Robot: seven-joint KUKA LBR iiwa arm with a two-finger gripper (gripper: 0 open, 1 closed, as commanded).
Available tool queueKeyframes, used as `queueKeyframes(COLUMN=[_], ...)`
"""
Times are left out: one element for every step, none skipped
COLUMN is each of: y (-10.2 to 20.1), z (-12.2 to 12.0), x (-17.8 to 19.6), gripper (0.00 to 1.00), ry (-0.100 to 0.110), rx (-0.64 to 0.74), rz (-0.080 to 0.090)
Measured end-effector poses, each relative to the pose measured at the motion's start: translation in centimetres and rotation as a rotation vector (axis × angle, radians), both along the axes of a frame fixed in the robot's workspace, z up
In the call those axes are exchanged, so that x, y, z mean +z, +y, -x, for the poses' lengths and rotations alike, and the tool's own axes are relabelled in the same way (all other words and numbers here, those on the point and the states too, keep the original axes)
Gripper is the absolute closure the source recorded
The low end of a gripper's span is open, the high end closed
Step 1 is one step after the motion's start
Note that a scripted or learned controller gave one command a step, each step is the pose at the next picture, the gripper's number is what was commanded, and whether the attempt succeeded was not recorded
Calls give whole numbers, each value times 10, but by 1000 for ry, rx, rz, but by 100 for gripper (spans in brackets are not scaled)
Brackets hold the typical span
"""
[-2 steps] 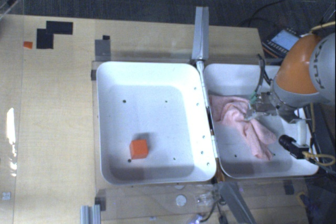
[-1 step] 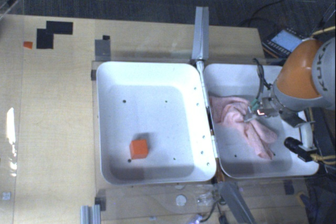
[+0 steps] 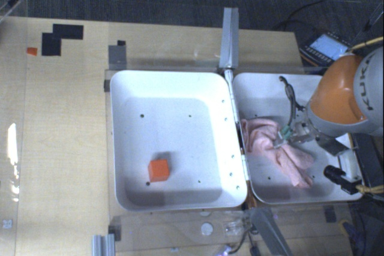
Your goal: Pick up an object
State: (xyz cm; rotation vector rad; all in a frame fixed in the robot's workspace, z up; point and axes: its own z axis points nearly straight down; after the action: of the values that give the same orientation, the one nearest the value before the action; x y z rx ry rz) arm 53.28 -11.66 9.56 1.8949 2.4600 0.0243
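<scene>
A crumpled pink cloth (image 3: 270, 144) lies in the right bin (image 3: 264, 93), spreading from near the divider toward the front right. My gripper (image 3: 285, 135) hangs low over the cloth's middle, touching or nearly touching its folds, at the end of the grey arm with the orange band (image 3: 336, 96). In the left bin (image 3: 129, 147) a small orange block (image 3: 159, 170) sits near the front, far from the gripper.
A metal divider (image 3: 235, 129) runs between the two bins, with an upright bar (image 3: 229, 39) behind it. Black markers (image 3: 59, 38) and a small orange tag (image 3: 32, 51) sit on the wooden bench at far left. Cables and a device (image 3: 327, 45) lie at back right.
</scene>
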Motion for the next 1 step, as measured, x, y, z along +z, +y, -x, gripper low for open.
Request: queueKeyframes(y=[9], z=[19], x=[0], gripper=[0], ry=[-3], rx=[89], rz=[3])
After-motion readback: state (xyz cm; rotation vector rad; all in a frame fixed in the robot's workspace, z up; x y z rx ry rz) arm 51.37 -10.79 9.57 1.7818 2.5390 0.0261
